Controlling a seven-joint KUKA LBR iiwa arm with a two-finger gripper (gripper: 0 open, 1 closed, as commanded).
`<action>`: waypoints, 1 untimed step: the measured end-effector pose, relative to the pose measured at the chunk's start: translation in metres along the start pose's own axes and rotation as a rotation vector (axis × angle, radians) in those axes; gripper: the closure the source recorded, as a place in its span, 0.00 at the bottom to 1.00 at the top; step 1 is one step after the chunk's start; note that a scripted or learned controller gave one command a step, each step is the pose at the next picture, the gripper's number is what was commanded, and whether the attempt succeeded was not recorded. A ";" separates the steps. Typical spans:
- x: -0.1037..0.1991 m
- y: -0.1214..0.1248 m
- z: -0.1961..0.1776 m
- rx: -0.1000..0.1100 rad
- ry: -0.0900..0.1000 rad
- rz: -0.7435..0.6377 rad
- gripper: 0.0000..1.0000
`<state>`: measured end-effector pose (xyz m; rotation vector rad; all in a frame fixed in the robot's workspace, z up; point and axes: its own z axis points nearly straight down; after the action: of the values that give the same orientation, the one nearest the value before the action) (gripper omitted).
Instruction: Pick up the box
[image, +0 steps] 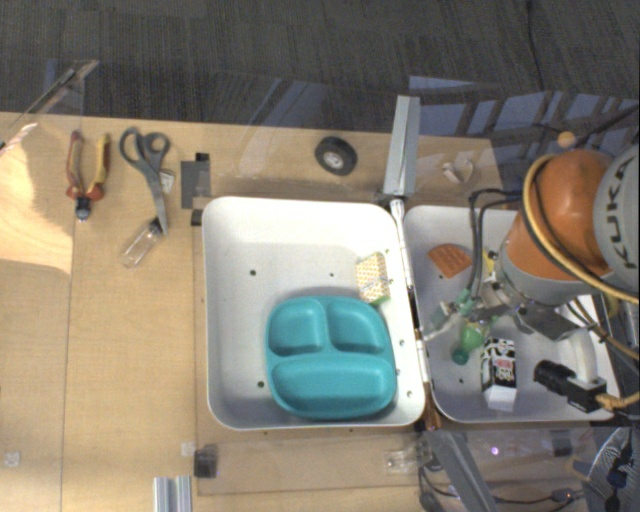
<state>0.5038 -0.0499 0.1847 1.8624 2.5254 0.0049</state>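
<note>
Overhead slanted view of the bench with its two shallow white bins. My grey arm with its orange band (562, 205) enters from the right and hangs over the right-hand white bin (450, 402). My gripper (478, 312) sits below the wrist, over the middle of that bin; its tip is lost among cables and metal fittings, so I cannot tell how wide it stands or whether it has hold of anything.

The small black-and-white carton box (499, 372) lies on the floor of the right bin, toward its near edge, just nearer to the viewer than my gripper and slightly to its right. The box appears to lie apart from the gripper, though the clutter makes the gap hard to judge. Just left of the box is a green bottle-shaped object (464, 345), and toward the far left corner of the same bin rests a flat orange piece (450, 260).

The left-hand white bin (240, 300) holds a teal plastic divided tray (330, 355) near its right, near corner, and a small yellowish patterned packet (372, 276) just beyond the tray's far right corner, beside the bin wall.

On the wooden bench, far left of the bins, lie red-handled pliers (84, 170), grey scissors (148, 165) and a black tape roll (336, 154).
</note>
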 end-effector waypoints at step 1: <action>0.028 0.018 0.000 0.000 0.000 0.325 0.00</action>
<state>0.5124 -0.0182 0.1848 2.2473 2.1912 0.0058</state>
